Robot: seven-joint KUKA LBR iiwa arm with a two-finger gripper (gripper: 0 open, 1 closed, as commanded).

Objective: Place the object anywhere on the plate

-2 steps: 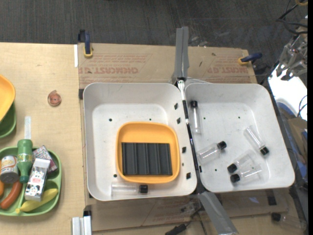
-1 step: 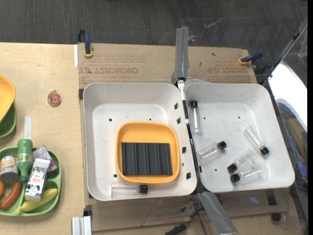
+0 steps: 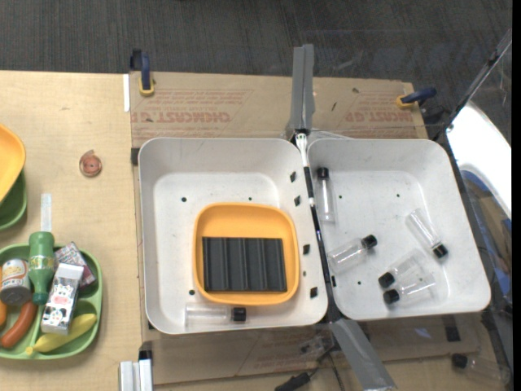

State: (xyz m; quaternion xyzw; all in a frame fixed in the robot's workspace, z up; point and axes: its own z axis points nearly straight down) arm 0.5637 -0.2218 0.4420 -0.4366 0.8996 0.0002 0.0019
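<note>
An orange square plate lies in the left bin, toward its front. A dark grey ribbed block rests flat on the plate and covers most of its middle. A clear vial with a black cap lies on its side on the bin floor just in front of the plate. In the right bin lie several more clear vials with black caps, among them one by the left wall, one near the middle and one toward the right.
On the wooden bench to the left stands a green tray of toy food, with a yellow dish and a small pink disc behind it. Clamps hold cardboard behind the bins. A metal post rises between the bins.
</note>
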